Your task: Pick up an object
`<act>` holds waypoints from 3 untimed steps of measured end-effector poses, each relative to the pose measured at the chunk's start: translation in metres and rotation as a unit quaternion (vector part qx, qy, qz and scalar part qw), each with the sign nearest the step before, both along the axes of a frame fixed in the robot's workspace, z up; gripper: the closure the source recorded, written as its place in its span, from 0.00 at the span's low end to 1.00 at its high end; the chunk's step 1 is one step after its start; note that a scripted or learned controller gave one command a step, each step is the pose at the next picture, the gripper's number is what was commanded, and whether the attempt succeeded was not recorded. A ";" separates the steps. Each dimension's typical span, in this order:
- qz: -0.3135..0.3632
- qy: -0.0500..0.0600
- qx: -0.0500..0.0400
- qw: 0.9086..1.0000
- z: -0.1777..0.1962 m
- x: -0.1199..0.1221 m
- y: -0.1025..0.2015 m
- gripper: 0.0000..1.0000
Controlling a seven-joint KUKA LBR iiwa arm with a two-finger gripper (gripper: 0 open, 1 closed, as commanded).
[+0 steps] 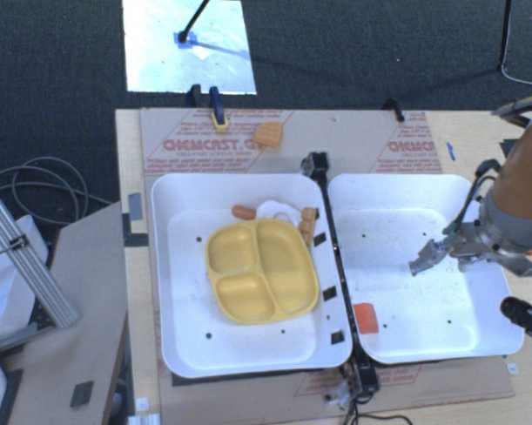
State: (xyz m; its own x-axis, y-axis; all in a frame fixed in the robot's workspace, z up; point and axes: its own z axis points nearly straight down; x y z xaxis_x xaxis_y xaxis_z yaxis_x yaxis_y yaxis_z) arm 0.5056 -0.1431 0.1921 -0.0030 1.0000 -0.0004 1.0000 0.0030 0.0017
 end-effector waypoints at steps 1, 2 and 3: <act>0.001 -0.001 0.000 1.000 0.011 0.001 0.000 1.00; 0.004 0.001 0.002 1.000 -0.056 0.046 0.063 1.00; 0.003 -0.004 0.001 1.000 0.013 0.076 0.095 1.00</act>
